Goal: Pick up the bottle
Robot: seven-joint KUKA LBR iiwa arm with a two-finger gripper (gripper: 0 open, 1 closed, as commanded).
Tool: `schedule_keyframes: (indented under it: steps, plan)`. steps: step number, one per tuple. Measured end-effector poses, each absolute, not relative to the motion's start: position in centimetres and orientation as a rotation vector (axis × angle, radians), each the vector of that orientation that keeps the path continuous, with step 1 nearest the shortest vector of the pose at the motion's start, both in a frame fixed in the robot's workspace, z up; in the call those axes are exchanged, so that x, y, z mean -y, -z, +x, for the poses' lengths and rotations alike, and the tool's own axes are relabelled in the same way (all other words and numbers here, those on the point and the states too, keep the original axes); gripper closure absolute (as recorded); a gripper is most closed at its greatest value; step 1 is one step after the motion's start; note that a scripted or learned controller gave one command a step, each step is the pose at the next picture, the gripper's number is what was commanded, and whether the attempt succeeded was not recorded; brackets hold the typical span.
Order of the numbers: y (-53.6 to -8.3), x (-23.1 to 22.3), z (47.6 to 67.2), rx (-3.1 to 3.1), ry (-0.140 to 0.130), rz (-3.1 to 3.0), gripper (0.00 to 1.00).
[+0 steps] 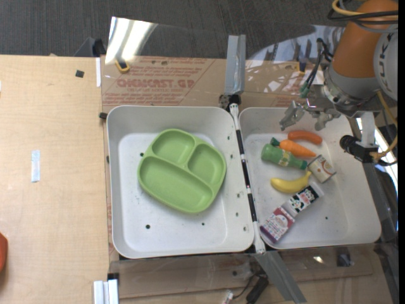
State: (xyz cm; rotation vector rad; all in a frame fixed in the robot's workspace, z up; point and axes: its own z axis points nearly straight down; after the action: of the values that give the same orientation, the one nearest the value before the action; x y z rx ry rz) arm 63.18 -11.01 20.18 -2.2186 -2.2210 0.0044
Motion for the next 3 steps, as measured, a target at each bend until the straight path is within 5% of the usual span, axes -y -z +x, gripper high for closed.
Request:
schedule_keyframes:
  steps: [1,3]
  plan:
    - [-10.1,10.5,66.4,2.264,0.016,-2.198,0.00]
    - [-9.1,9.9,64.0,2.265,-0.003,-2.176,0.00]
